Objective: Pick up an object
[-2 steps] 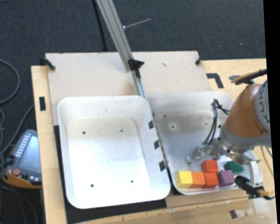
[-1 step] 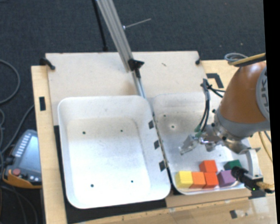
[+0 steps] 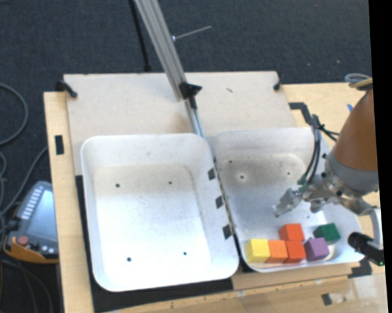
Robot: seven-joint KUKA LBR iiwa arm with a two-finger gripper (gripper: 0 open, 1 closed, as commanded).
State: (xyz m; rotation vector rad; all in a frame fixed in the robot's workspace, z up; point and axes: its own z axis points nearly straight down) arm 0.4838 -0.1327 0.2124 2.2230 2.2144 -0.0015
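The grey two-finger gripper is hovering over the right shallow white bin, its fingers looking parted with nothing between them. The small blocks are clustering along the near rim: yellow cube, orange pieces, purple cube, green block. They are looking light, rigid and flat-sided, so I'm judging a pinch across the green one's free faces easiest.

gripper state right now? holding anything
gripper: over the right bin, above the blocks; whether it is open or closed cannot be told; nothing seen held.
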